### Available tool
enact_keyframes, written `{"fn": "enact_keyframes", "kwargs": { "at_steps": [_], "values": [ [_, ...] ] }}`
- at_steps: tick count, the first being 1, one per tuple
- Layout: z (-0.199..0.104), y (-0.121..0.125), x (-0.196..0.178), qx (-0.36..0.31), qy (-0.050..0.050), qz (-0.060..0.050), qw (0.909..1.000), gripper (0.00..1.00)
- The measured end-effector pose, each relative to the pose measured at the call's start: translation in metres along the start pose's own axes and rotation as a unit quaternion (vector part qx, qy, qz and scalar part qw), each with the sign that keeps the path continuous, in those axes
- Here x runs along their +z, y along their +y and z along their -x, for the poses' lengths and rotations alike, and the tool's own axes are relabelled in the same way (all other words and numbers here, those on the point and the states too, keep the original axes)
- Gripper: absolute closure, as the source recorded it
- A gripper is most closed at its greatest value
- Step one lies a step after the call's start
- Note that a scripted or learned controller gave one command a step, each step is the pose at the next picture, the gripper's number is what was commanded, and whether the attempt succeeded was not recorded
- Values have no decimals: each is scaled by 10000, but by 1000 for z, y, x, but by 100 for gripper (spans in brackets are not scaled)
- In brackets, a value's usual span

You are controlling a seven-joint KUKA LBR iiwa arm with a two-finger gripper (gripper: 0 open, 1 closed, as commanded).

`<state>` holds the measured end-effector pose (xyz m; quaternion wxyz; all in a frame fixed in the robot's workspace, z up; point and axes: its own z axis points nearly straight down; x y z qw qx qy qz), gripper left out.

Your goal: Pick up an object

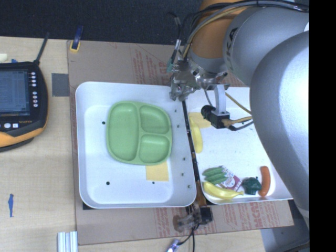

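Yellow banana [196,132] lies just below the end effector [180,91].

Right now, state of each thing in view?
Claw: above the bins' shared wall, nothing seen in it.
Green divided plate: flat in left bin, compartments bare.
Yellow slice: flat, partly under the plate.
Banana: lying in right bin.
Sausage: lying by right bin's edge.

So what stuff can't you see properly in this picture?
- Gripper: too small and dark in the camera view to tell if it is open.
- Right bin: the grey arm covers much of it.
- Yellow slice: partly tucked under the green plate.
- Small toys by the banana: too blurry to name.
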<state>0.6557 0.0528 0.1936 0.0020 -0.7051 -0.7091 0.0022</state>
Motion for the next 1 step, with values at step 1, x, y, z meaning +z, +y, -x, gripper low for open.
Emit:
{"fn": "enact_keyframes", "kwargs": {
  "at_steps": [1],
  "values": [
    [86, -67, -50, 22, -4, 14, 10000, 100]
  ]
}}
